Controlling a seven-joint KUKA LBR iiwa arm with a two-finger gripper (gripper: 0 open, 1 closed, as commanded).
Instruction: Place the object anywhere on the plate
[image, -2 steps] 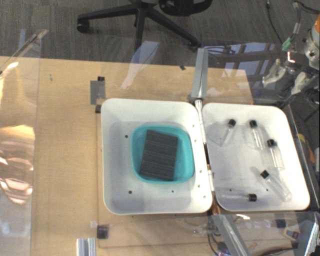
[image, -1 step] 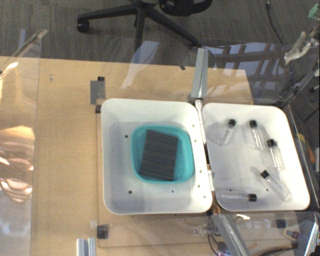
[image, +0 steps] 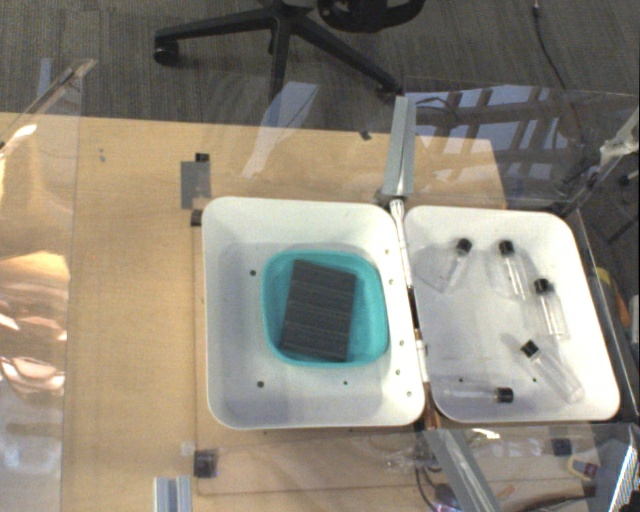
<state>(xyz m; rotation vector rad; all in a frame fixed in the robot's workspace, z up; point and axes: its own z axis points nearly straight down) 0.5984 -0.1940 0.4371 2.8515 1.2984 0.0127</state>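
As the bench (image: 120, 330) is seen from above, two white bins are sitting side by side on it, their inner walls touching: the left bin (image: 230, 330) and the right bin (image: 470, 320).

**Left bin.** One teal plate (image: 372, 330) is lying at its centre. One dark grey ribbed block (image: 318, 310) is resting flat on the plate, wholly inside the rim, with its long axis running from about 12 o'clock to 6 o'clock at a slight tilt.

**Right bin.** Five clear vials with black caps are lying on their sides, all well apart from the plate.
- Vial 1 (image: 455, 258) is lying at 11 o'clock.
- Vial 2 (image: 510, 265) is lying at 12 o'clock.
- Vial 3 (image: 548, 305) is lying at 3 o'clock.
- Vial 4 (image: 548, 368) is lying at 5 o'clock.
- Vial 5 (image: 475, 394) is lying along the wall at 6 o'clock.

**Surroundings.** One grey bar (image: 400, 150) is running away from the seam between the bins toward 12 o'clock. One chair base (image: 290, 30) is standing on the floor beyond the bench at 12 o'clock. Clear panels (image: 40, 300) are catching reflections at 9 o'clock and at 2 o'clock.
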